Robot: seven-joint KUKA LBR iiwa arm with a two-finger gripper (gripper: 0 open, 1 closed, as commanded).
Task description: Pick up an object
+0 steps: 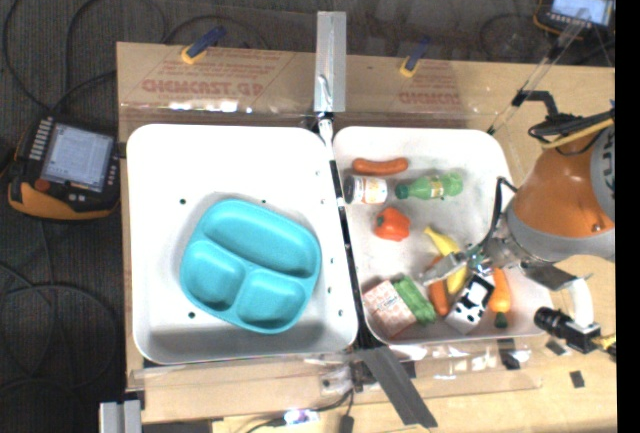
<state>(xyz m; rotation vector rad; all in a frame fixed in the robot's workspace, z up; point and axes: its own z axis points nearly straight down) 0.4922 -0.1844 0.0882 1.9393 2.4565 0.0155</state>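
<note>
My gripper (468, 263) is down in the right bin (490, 153), near its front right corner. It sits among a yellow banana (441, 243), an orange carrot (438, 297) and a black-and-white block (470, 301). It hides part of the banana. I see nothing lifted off the bin floor. The grey wrist with its orange band (556, 201) comes in over the bin's right rim.
The right bin also holds a sausage (380, 165), a small jar (368, 189), a green bottle (430, 187), a red pepper (392, 224), a pink box (384, 307), a green block (412, 299) and a second carrot (500, 291). A teal divided plate (250, 263) lies in the left bin (160, 151).
</note>
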